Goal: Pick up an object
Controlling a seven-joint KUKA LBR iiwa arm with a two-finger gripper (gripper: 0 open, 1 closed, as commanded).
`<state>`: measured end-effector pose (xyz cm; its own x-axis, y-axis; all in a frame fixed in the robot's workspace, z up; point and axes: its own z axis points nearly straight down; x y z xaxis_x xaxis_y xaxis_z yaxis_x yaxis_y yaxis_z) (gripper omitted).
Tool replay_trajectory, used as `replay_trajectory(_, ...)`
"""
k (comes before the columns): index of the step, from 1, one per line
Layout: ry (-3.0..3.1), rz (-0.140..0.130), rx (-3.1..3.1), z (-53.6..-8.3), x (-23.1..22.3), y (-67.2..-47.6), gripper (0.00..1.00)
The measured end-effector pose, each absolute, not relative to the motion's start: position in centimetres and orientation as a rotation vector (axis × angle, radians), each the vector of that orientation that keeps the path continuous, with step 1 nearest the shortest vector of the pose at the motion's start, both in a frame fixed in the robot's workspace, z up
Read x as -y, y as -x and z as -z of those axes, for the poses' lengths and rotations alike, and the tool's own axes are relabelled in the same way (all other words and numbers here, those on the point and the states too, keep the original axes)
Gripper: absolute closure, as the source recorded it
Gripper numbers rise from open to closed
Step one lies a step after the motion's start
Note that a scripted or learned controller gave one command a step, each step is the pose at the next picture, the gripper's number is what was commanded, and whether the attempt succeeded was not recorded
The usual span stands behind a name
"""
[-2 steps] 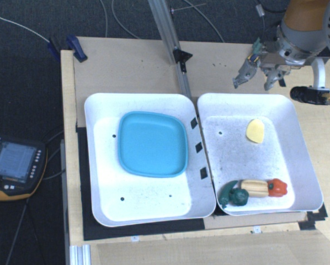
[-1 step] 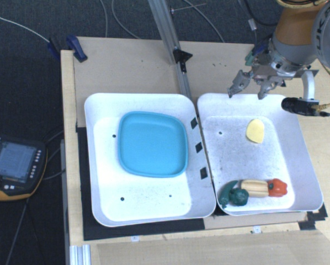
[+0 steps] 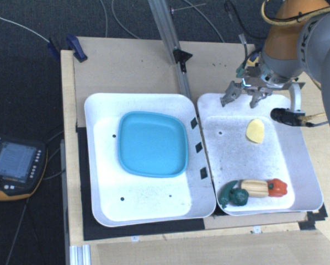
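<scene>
1. Step: approach, nothing picked yet. My gripper (image 3: 243,95) hangs open w/ nothing between its fingers, over the right bin (image 3: 231,148) at its 12 o'clock rim.
2. Nearest target: yellow piece (image 3: 255,131), at about 5 o'clock from my gripper, apart from it.
3. Next, I judge: shift toward 5 o'clock, drop, close across its narrow width.
4. Its long axis runs roughly 12-to-6, rounded end at 12.
5. Other objs: a green, tan and red cluster (image 3: 253,190) at the bin's 6 o'clock wall.

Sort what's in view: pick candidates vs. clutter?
Job:
- two-finger gripper, fingers spread
- pale yellow rounded piece
- dark green lumpy item
- tan roll-shaped piece
- red toy pepper

Lying about:
- blue square plastic plate
- handheld pendant
</scene>
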<state>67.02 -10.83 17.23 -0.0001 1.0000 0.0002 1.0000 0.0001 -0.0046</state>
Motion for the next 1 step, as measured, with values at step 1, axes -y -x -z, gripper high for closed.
replay_trajectory(1,2.218,-0.005,2.219,-10.98,10.59,-67.16,0.00)
